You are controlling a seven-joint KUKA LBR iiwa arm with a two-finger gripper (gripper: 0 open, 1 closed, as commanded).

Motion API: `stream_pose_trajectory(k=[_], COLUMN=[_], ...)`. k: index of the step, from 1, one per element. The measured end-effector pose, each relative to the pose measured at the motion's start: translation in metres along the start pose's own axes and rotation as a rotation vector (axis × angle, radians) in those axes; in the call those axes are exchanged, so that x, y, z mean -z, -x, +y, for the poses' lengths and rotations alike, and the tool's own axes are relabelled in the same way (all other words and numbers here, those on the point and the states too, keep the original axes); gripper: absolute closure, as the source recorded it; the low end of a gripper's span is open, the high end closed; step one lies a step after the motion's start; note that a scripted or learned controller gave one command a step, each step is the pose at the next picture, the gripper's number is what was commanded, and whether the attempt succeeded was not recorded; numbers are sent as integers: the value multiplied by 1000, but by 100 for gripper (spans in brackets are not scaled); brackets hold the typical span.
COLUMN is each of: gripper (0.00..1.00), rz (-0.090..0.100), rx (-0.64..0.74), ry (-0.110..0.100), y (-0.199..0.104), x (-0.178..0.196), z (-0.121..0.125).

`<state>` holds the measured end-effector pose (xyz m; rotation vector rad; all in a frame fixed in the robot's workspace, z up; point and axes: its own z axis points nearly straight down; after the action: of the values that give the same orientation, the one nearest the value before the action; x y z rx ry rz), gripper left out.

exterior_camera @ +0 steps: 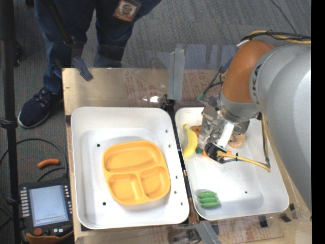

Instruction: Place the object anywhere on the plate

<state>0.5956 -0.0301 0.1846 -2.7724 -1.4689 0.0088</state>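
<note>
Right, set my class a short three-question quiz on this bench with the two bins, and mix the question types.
1. True or false: the yellow divided plate lies in the right bin.
2. Multiple choice: which thing lies nearest the end effector? A) the banana B) the green pea pods C) the plate
3. Fill in: the plate has ___ compartments.

Key
1. False: it lies in the left bin.
2. A
3. three
</note>
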Motion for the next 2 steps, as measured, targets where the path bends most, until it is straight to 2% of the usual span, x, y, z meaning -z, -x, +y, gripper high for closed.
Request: stream_pose_trajectory(k=[1, 2], gripper=[100, 100], rz=[-1, -1], rx=[114, 316], ry=[-1, 0], y=[-11, -27], x=[0, 0], z=[-69, -129])
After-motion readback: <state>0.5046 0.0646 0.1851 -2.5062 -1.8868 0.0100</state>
